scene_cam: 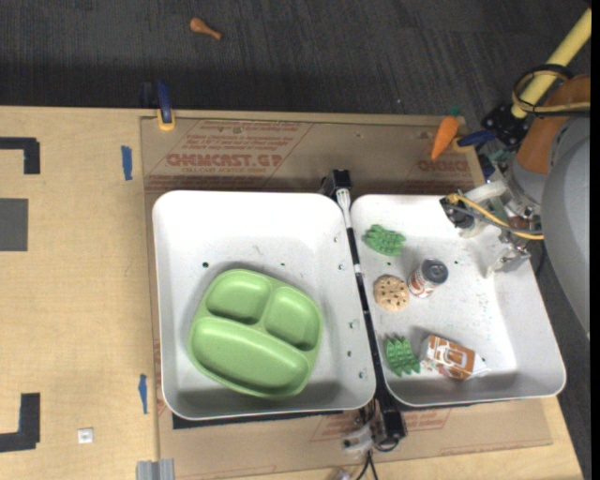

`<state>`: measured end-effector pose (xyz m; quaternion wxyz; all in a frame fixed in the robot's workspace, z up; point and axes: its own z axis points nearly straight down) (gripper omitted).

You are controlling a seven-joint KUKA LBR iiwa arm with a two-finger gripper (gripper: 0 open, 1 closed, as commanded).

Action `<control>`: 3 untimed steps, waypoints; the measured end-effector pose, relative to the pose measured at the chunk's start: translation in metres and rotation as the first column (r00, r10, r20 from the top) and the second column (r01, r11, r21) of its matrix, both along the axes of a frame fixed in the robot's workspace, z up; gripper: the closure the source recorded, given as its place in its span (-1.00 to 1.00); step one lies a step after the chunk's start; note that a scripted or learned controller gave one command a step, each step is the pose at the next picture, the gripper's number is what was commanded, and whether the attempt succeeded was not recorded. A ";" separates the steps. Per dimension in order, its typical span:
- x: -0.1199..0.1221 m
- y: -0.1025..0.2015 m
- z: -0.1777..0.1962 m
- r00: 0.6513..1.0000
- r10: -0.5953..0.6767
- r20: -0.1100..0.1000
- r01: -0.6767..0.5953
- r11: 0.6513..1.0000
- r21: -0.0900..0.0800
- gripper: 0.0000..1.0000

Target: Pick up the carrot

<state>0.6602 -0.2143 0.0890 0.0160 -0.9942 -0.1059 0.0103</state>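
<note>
Overhead slanted view of the counter [75,309], a tan board carrying two shallow white bins side by side. The left white bin [187,225] holds a green three-compartment plastic plate [255,330], lying flat toward the bin's near half. The right white bin [525,337] holds five small items: a green ridged toy vegetable [383,239] near the far-left corner; a small can with a red-and-white label [428,277] near the middle; a round speckled tan cookie [391,292] just beside the can, on its left; a second green ridged toy piece [400,355] at the near left; and an orange-and-white printed packet [447,356] just to its right.

The small orange carrot with a green top [444,137] lies outside both bins, on the cardboard sheet beyond the right bin's far edge, tilted with the green top uppermost in the view. A second small orange object [203,28] lies on the dark floor at the top.

The grey arm with its orange band [548,141] enters from the right. The claw [502,239] hangs over the far-right part of the right bin, amid cables and metal fittings, well apart from the carrot. Whether the claw stands apart or together cannot be told from this angle, and nothing can be made out in it.
</note>
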 end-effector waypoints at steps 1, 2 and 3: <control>0.002 -0.001 0.010 1.000 0.003 0.016 -0.003 1.000 -0.012 1.00; 0.003 0.000 0.020 1.000 0.008 0.016 -0.008 1.000 -0.011 1.00; 0.003 0.000 0.030 1.000 0.013 0.015 -0.013 1.000 -0.012 1.00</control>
